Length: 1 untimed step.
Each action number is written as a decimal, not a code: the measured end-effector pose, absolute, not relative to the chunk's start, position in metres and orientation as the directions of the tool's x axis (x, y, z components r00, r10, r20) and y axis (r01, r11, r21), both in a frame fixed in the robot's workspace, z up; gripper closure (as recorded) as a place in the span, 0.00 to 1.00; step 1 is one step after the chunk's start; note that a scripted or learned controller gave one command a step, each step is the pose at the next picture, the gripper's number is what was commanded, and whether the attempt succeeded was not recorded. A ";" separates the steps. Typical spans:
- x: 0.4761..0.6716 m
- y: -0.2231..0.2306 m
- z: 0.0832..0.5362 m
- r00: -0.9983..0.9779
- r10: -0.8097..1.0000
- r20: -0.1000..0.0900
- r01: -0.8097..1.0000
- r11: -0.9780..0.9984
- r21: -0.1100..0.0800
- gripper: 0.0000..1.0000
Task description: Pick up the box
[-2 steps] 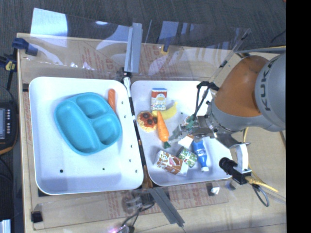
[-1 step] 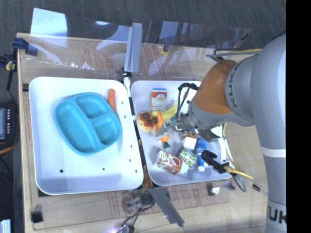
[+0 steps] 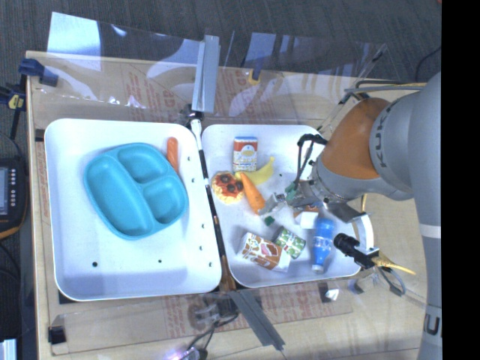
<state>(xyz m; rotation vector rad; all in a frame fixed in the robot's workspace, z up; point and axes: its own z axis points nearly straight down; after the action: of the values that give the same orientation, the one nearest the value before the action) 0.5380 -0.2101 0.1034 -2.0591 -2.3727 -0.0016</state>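
Far left: a blue tray (image 3: 136, 189) in the left bin (image 3: 67, 261), with a small orange thing (image 3: 172, 153) just beside it. In the right bin (image 3: 247, 280): a toy pizza (image 3: 227, 185), a carrot (image 3: 252, 192), a banana (image 3: 262, 171). Box (image 3: 245, 154) upright at the far side, near the banana. Gripper (image 3: 291, 197) low among the clutter, right of the carrot, apart from the box; hard to tell if open or shut. Best to lift clear, move toward the far side, then come straight down over the box, away from the banana.
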 end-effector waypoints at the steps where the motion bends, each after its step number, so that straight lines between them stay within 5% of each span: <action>1: 0.539 -0.210 0.114 -0.147 0.989 -0.001 0.989 0.147 0.002 1.00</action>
<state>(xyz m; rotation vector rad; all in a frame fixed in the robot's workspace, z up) 0.5390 -0.2099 0.1141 -2.0529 -2.3803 -0.0012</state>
